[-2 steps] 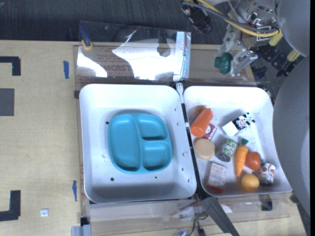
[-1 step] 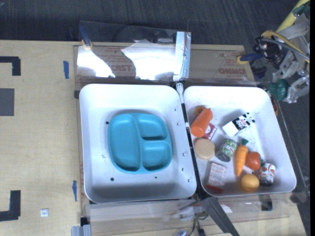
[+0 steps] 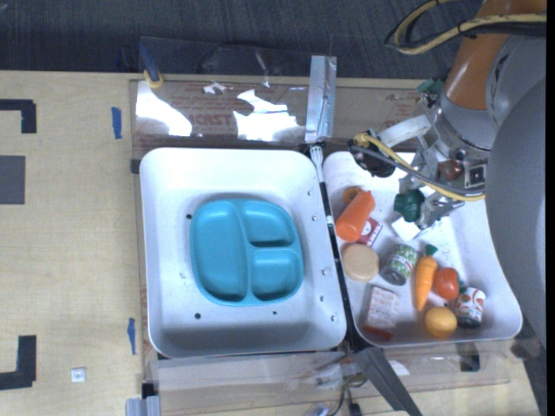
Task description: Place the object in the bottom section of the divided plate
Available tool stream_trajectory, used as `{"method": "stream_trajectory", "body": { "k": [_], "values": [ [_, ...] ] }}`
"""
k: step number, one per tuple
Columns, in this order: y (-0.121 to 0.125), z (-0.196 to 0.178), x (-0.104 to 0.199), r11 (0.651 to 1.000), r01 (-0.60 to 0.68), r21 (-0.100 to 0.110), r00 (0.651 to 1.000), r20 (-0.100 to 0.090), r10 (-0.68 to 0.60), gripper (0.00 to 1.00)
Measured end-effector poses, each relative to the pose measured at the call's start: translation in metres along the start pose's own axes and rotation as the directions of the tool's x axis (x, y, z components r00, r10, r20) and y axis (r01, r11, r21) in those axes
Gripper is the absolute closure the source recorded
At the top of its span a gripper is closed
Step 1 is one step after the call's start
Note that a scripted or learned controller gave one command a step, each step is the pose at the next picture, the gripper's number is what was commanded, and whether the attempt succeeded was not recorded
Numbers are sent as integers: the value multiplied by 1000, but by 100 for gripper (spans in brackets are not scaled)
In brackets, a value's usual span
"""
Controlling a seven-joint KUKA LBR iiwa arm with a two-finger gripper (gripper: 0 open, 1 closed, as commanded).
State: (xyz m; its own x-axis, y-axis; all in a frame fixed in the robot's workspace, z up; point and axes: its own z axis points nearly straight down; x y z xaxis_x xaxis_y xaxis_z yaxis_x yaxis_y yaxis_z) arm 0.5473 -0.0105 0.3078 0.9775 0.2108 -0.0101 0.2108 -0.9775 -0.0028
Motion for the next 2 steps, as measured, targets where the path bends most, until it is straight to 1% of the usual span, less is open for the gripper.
{"method": "stream_trajectory", "body": {
  "k": [1,2],
  "values": [
    [-64,52,-25,1000,-5,-1,1000,-2,5,100],
    [4,2,-63,1000,-13,-2,1000,-9,13,100]
  ]
}}
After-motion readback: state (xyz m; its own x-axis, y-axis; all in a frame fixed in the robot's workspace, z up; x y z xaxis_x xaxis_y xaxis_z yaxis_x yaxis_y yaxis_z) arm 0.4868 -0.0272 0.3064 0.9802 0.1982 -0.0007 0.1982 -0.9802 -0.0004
